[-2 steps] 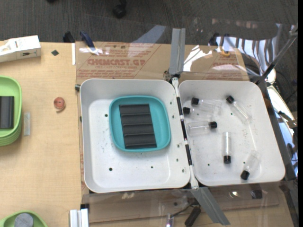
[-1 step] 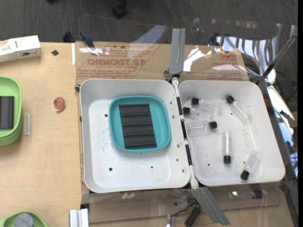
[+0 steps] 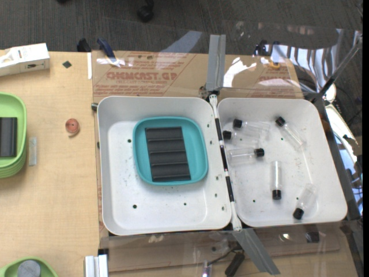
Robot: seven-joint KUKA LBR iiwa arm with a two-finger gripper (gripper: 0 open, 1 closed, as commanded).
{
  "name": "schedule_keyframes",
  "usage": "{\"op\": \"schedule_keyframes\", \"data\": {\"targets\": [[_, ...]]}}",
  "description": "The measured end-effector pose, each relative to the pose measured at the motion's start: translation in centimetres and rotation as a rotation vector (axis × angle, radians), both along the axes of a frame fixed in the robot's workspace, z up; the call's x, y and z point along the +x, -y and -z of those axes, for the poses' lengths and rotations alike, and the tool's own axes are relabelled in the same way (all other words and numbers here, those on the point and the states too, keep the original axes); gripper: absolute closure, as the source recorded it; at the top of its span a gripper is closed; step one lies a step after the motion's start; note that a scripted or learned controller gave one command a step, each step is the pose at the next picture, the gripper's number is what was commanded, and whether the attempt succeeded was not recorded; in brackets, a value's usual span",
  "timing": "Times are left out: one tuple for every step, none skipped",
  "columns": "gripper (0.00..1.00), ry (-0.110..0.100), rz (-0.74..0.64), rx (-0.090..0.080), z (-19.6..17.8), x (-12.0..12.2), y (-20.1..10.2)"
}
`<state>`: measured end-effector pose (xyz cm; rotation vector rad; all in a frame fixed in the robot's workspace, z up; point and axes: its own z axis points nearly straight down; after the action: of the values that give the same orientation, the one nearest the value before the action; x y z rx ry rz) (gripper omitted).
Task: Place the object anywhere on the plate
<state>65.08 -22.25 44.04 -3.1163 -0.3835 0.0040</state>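
A teal plate (image 3: pixel 198 154) lies in the left white bin (image 3: pixel 115 166), and a dark ribbed block (image 3: pixel 167 153) rests on its middle. In the right white bin (image 3: pixel 323 154) several clear tubes with black caps lie scattered: one near the left wall (image 3: pixel 245 153), one upright-lying in the lower middle (image 3: pixel 276 182), one at the lower right (image 3: pixel 304 203) and one at the upper right (image 3: pixel 286 130).
A green stack of dishes (image 3: pixel 16 154) sits at the bench's left edge with a dark block on it. A small red disc (image 3: pixel 71 126) lies on the wood. A white box (image 3: pixel 23 57) is at the far left. Brown cardboard (image 3: pixel 150 71) lies behind the bins.
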Motion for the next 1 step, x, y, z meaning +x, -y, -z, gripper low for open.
{"op": "schedule_keyframes", "data": {"targets": [[0.00,0.001,0.040,0.000,-0.06,-0.01,0.00]]}}
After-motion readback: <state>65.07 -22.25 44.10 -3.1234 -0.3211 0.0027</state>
